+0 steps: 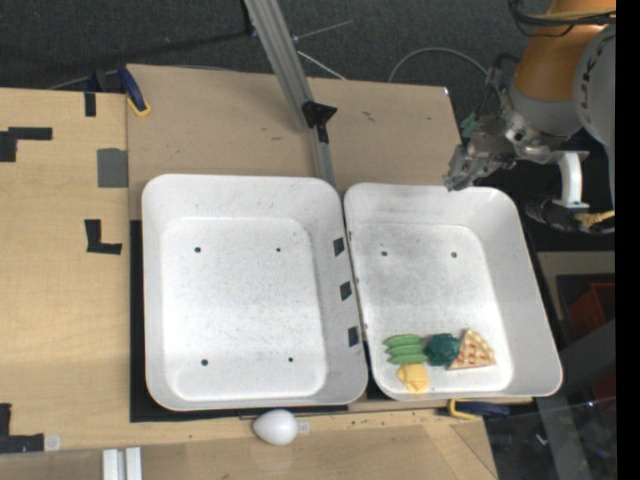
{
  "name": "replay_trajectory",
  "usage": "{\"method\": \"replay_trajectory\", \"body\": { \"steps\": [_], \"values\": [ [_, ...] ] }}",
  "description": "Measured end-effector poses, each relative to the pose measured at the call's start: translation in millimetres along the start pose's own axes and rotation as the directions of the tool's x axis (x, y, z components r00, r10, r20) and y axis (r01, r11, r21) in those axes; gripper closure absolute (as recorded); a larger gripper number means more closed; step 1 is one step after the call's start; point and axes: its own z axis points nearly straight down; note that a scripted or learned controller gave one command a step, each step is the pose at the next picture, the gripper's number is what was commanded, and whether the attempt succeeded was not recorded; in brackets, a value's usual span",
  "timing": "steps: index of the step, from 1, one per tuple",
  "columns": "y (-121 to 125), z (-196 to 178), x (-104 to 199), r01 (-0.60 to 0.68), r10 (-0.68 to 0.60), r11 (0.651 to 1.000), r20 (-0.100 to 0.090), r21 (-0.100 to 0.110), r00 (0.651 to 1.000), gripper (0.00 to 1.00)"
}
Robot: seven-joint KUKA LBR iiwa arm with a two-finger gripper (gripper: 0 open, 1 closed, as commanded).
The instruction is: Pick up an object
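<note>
Grey and orange, the arm (565, 63) came in from the right of the camera view and ended in a gripper (462, 175) that hung at the far right corner of the right bin (520, 258), above the bin's rim. Whether the gripper was open or closed could not be told: it appeared as a small, dark, blurred shape, and nothing could be made out in its grasp. It touched none of the objects, which lay well apart from it at the opposite, near end of the same bin.

Those objects sat in a tight cluster in the near part of the right bin. A green pod-like piece (404, 346) lay at the left of the group, with a dark green lumpy piece (441, 348) just beside it on the right. A triangular orange and tan piece (473, 352), shaped like a slice of pizza, rested against the dark green one on its right side. A small yellow piece (413, 376) lay just in front of the green pod, close to the bin's near wall.

The left bin (240, 288) stood beside the right one, their rims meeting along the middle. A white egg-shaped object (275, 427) rested on the bench (60, 298) just outside the near edge of the left bin. A slanted metal bar (285, 58) crossed the far side of the bench and ended near where the bins met.
</note>
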Motion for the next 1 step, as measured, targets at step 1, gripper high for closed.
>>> {"method": "replay_trajectory", "body": {
  "steps": [1],
  "values": [
    [-7.3,9.0,47.0,0.004,-0.004,1.0,-0.002,0.006,1.0,1.0]
  ]
}}
